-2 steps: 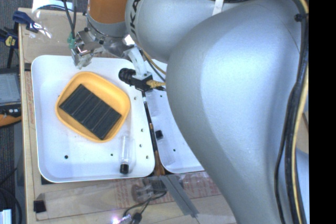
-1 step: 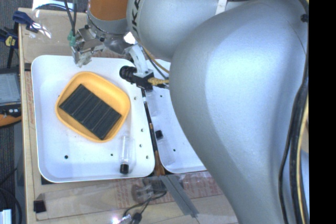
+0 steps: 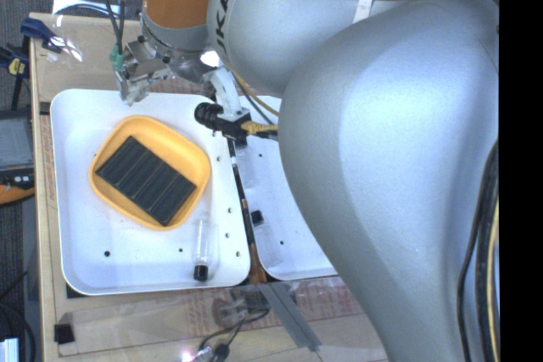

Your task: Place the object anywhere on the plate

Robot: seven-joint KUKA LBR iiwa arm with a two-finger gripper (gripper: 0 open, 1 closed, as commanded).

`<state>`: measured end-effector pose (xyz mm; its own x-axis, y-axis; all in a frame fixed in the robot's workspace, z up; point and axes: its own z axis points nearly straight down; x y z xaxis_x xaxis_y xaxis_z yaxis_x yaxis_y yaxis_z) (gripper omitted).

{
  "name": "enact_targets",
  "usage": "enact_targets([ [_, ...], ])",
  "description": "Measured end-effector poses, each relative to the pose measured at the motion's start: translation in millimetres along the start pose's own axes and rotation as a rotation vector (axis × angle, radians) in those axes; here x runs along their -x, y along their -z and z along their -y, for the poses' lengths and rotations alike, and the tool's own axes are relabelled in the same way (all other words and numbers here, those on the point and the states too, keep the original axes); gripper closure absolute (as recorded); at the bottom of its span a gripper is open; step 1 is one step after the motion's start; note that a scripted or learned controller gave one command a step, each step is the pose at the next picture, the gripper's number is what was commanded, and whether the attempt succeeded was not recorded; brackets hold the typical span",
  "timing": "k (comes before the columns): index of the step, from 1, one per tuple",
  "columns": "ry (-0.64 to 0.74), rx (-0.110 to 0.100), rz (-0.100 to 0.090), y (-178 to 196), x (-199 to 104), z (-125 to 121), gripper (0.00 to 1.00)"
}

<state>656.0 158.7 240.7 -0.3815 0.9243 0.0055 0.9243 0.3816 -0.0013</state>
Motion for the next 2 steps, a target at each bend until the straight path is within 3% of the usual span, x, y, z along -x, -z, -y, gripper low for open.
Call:
enact_targets([
  [2, 0.009, 0.000, -0.002, 19.2, -1.8, -1.0, 1.00],
])
